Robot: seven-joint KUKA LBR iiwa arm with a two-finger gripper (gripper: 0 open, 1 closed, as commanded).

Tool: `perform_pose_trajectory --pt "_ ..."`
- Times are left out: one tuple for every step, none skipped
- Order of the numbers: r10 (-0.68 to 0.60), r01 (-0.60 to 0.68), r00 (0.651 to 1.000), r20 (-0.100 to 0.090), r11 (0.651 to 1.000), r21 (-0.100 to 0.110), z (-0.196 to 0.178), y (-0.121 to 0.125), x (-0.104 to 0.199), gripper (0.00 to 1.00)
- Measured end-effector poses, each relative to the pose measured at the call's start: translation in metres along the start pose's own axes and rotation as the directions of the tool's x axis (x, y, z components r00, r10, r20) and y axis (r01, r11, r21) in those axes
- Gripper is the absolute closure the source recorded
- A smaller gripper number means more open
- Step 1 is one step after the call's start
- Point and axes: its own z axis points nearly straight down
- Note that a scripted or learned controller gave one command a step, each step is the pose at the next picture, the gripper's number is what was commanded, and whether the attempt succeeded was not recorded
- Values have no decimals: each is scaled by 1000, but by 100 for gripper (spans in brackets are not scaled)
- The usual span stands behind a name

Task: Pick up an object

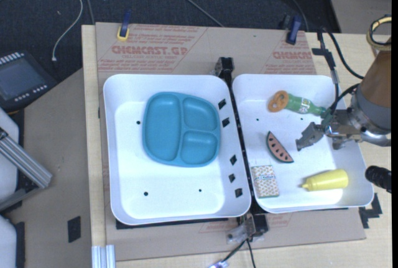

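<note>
Near edge of the right bin (348,198): a small patterned box (265,181) near the divider, and a yellow squeeze bottle (326,181) lying on its side near the right wall. Mid bin: a watermelon slice toy (279,147), flat, and just right of it the end effector (309,136) hanging low over the bin floor; cannot tell whether it is spread or pressed together, nothing is seen pinched in it. Far part: a green bottle (303,104) lying flat with a pretzel-like orange ring (278,101) touching its left end. Left bin (124,136) holds a blue divided plate (182,129), well apart from the arm.

Any of the right-bin items could be the target; the watermelon slice looks nearest to the tool.

Risks, as judgement: the slice is thin and flat, so a descent could scrape the floor or close over nothing. An off-centre approach could nudge it toward the box. The yellow bottle is round and could roll away if bumped.
</note>
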Motion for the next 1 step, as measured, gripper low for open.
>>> perform_pose_trajectory --pt "0 0 1000 -1 1000 5 45 0 8 0"
